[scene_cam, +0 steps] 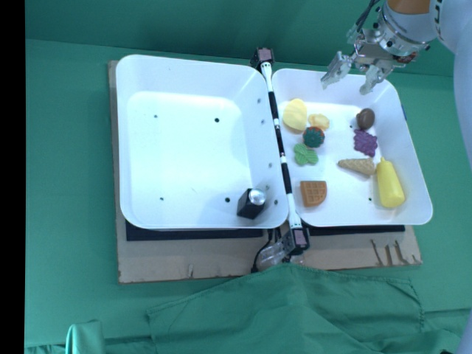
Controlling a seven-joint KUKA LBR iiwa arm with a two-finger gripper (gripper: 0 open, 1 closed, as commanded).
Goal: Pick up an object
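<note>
Seen from above, the green tabletop [66, 161] carries two white bins side by side on a sheet of cardboard [192, 268]. The left bin [147, 72] holds a black block with a silver cap [251, 203] near its front right corner. The right bin [413, 198] holds the small toy foods: a yellow potato-like piece [295, 113] at the back left, an orange bit [319, 121] just beside it, a dark green-and-red ball [313, 136] in front of these, a green leaf shape [305, 154] below that, a waffle [313, 193] near the front, a tan cone [357, 166] in the middle, a purple grape bunch [365, 141], a brown egg shape [365, 118] toward the back right, and a yellow bottle [389, 184] along the right side. The pincer [354, 76] hangs above the back edge of the right bin, its fingers spread wide with nothing between them, apart from every object. The brown egg shape lies nearest to it. Green cloth [295, 308] is bunched along the front.
</note>
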